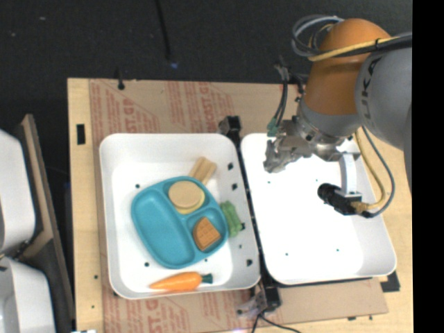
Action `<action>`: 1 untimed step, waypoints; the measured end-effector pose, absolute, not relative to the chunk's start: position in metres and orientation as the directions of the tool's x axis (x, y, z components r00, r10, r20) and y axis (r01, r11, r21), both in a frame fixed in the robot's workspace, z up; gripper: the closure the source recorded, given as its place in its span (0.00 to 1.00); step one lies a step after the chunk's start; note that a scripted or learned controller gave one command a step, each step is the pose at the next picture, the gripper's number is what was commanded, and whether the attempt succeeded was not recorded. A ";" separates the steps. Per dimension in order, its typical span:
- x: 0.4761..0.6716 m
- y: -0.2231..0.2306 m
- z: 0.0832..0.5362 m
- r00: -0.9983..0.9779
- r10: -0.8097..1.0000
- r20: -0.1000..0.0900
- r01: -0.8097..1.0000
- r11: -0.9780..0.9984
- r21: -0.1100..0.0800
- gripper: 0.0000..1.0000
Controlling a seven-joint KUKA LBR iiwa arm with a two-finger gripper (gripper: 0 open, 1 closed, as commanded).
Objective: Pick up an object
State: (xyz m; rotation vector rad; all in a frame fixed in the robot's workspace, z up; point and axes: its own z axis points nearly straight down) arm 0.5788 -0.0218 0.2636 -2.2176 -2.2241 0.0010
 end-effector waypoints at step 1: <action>0.601 0.020 0.265 -0.003 1.000 0.000 1.000 0.003 0.001 1.00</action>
